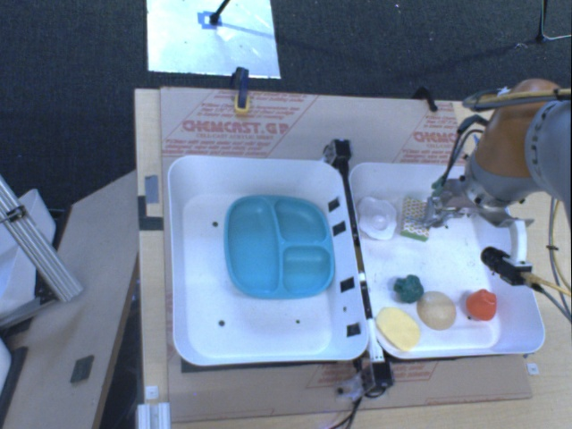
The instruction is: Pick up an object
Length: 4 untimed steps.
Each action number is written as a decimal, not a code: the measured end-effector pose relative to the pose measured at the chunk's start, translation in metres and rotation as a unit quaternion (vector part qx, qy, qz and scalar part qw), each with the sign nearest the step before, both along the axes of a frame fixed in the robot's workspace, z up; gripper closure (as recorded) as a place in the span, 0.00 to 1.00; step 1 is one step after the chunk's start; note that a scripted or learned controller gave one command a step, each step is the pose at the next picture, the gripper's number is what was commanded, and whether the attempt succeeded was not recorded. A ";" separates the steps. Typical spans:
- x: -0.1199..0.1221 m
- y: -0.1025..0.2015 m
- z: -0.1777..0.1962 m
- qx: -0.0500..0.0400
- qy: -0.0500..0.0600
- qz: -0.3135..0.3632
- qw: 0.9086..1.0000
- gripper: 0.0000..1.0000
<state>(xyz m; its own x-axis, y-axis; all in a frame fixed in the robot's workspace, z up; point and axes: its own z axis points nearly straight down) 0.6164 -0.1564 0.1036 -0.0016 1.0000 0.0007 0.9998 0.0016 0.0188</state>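
1. A checkered block (pixel 413 218) is lying in the right bin (pixel 527 324), beside a clear cup (pixel 376 215).
2. Both bins are sitting on a board-covered bench (pixel 268 128) over dark carpet (pixel 71 61).
3. The gripper (pixel 435 214) is reaching down at the block's edge; I cannot tell whether it is clamping anything.

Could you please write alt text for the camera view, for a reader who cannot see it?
The gripper hangs over the right bin, beside a clear cup, above a green, a beige, an orange and a yellow object. A blue divided plate lies in the left bin.
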 end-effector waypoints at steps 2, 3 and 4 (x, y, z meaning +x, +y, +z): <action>0.002 -0.002 0.111 -0.001 0.006 0.001 1.000 1.00; 0.001 0.057 0.104 0.000 0.009 0.004 1.000 1.00; 0.002 0.108 0.117 0.001 0.008 0.004 1.000 1.00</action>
<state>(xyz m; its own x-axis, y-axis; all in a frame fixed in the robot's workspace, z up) 0.6181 -0.0486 0.2209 -0.0102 0.9999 0.0020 0.9999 0.0101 0.0029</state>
